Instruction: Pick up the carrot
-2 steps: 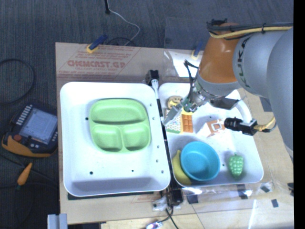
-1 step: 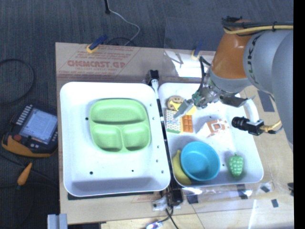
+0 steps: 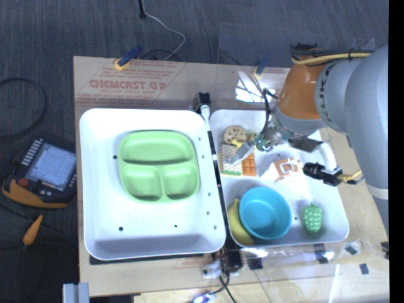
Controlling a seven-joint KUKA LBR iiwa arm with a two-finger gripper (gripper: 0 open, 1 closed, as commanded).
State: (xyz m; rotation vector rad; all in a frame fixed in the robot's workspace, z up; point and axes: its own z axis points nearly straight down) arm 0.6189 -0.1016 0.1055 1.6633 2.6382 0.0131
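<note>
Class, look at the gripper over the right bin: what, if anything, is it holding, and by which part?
It cannot be told. The gripper sits low over the right bin beside the cookie, but no object shows clearly within it.

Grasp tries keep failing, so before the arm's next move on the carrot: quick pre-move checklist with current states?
1. Carrot located: cannot tell; an orange piece lies in the right bin, identity unclear.
2. Gripper over the right bin, close beside that piece: ok.
3. Anything held: cannot tell; wrist hides the tips.
4. Clutter near target: not ok; cookie and blue bowl are close.
5. Green grapes away from the gripper: ok.
6. Left bin holds the green divided plate, undisturbed: ok.
</note>
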